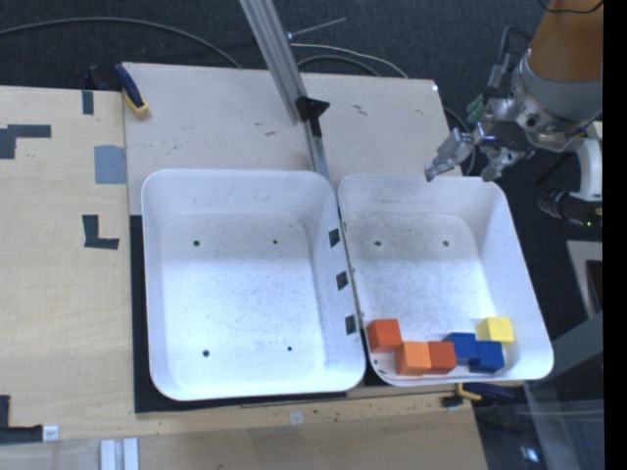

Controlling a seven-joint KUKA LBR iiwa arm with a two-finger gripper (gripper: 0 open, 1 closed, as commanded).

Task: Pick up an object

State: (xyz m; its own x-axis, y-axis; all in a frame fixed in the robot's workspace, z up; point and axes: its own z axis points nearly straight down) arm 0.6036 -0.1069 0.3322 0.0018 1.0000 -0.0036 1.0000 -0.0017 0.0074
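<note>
Gripper (460,160) fingers are hanging apart with nothing between them, hovering over the far rim of the right shallow white plastic bin (514,262) at about one o'clock. Down at the bin's five o'clock corner the small cubes are sitting bunched together: an orange cube (384,334), another orange-red pair (427,356), a blue block (476,352) and a yellow cube (496,330) perched at its far side. To my eye the approach is just beginning; next the arm needs to be travelling toward six o'clock, then descending over one cube. Beside it, the left white bin (162,262) is lying at nine o'clock.
</note>
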